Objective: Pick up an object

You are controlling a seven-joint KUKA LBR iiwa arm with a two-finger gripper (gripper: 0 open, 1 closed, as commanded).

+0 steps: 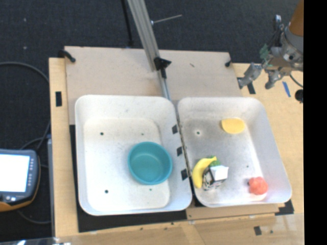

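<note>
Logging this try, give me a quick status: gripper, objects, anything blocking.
Gripper open, above the bench beyond the right bin, holding nothing. Banana, yellow disc, red ball untouched in that bin. Nothing in the way.

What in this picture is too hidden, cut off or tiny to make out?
- Camera view: the arm is cut off by the top right edge; just its wrist and gripper show.
- The small white and dark object touching the banana is too small and blurred to identify.
- The screen device is cut off by the left edge.
</note>
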